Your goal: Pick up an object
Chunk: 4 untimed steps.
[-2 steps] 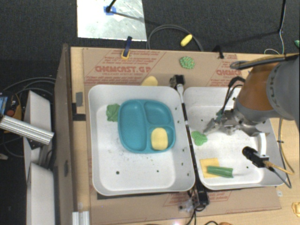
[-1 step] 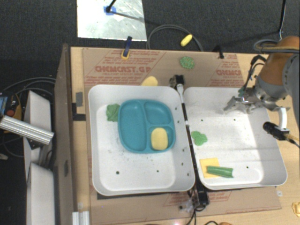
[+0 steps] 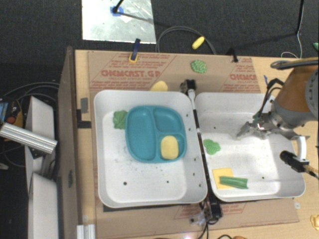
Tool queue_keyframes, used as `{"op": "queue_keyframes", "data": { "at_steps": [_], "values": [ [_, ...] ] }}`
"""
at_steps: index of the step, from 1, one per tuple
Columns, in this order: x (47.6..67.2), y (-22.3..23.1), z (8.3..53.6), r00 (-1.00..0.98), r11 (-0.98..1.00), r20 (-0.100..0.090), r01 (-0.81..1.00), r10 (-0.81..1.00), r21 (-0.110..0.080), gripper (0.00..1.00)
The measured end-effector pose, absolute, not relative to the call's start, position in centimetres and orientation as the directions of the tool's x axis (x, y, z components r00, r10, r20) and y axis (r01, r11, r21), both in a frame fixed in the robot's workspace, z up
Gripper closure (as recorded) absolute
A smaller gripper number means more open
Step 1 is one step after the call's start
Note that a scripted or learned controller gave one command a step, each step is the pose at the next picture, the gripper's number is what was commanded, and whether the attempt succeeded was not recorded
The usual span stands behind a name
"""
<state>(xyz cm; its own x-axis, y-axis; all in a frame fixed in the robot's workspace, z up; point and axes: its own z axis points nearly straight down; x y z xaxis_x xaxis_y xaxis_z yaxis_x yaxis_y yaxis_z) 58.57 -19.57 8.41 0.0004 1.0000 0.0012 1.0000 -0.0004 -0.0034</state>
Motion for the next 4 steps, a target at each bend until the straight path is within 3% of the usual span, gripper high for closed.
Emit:
{"op": "queue_keyframes", "data": {
  "at_steps": [1,2,3,4],
  "values": [
    [51.2,-13.8,8.3,-0.002,0.002,0.004,1.000,1.000,-0.006,0.00],
    [60.8,-17.3,11.0,-0.006,0.006,-0.005,1.000,1.000,0.013,0.00],
    [52.8,-16.7,8.3,0.001,-0.001,0.002,1.000,1.000,-0.007,0.00],
    [59.4,-6.9,19.2,-0.016,0.016,0.002,1.000,1.000,0.016,0.00]
  ]
}}
